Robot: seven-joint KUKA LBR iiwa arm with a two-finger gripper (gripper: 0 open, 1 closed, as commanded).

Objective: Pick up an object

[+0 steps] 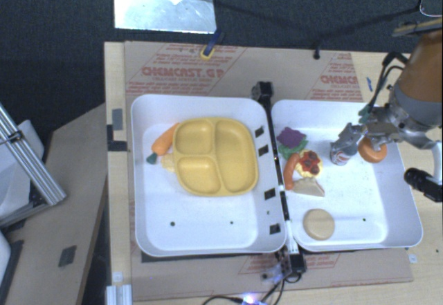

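Note:
In the right bin lie several toy foods: a purple grape bunch, an orange carrot, a pizza slice with red toppings and a round tan bun. An orange round fruit sits near the bin's right side. My gripper reaches in from the right and hangs low over the bin floor, just left of the orange fruit and right of the pizza slice. I see nothing held in it.
The left bin holds a yellow divided plate with a second carrot at its left edge. A black hinge strip runs between the bins. The arm's grey body with its orange band overhangs the right bin's far right corner.

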